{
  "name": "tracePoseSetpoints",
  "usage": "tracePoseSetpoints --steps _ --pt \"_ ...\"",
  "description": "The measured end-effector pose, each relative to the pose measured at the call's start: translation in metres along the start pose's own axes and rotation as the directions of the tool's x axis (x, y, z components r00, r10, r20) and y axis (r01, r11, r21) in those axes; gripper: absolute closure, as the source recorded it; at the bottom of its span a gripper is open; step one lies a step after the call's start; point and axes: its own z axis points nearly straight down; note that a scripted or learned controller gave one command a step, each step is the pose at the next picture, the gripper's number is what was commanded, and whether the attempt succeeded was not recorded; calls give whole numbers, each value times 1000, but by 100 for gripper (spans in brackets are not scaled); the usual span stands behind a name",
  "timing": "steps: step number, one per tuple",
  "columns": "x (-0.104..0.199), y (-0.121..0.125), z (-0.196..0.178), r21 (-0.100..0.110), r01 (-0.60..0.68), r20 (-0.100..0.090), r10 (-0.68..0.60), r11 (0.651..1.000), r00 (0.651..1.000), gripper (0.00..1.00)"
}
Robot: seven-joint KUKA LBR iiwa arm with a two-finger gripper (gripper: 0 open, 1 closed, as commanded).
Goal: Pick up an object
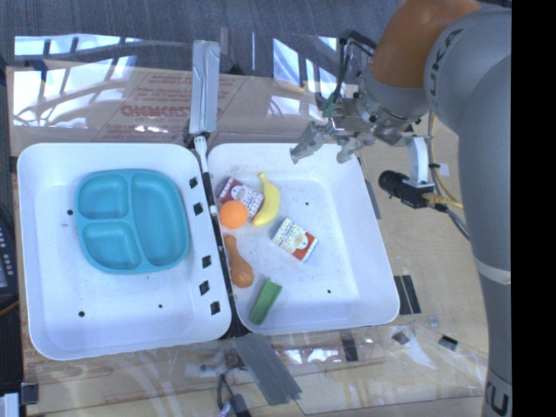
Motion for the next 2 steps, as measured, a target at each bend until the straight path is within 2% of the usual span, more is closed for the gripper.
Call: tracePoseSetpoints --steps 1,2 --pt "22 22 144 4 -154 -1 154 988 988 0" --pt "17 16 159 -15 71 0 -71 997 998 0"
